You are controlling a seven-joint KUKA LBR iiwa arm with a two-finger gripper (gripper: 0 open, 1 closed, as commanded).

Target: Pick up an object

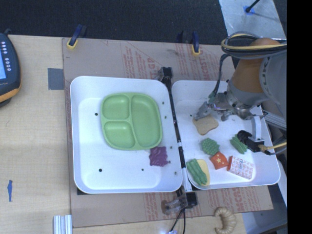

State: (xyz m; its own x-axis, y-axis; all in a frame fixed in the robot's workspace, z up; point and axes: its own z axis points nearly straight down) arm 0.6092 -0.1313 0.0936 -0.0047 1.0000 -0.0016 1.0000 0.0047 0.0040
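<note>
The robot's claw point(210, 112) hangs low over the right-hand white bin point(187, 89), its metal fingers pointing down at a tan, toast-shaped piece point(205, 125) that lies just beneath and beside them — whether the fingers are spread or closed cannot be made out from this angle, and nothing is visibly clamped between them. Above the claw sits the arm's orange band point(248, 74) and grey housing, entering from the bin's right side.

Further from the toast piece, toward the bin's near edge, lie a small green ridged block point(210, 146), a red piece with a yellow mark point(219, 161) just beyond it, and a white-and-red patterned packet point(241, 167) beside that. A green leafy item point(239, 144) rests to the right of the toast, near a black fitting point(249, 140) on the arm. At the bin's near-left corner a green-and-yellow vegetable toy point(198, 172) lies against the wall.

Left of the toast piece, across the divider, the second white bin point(83, 145) holds a green three-compartment plate point(131, 121) and a purple clump point(158, 156) at the plate's near corner. A grey-and-orange handheld pendant point(7, 67) lies far left on the bench.
</note>
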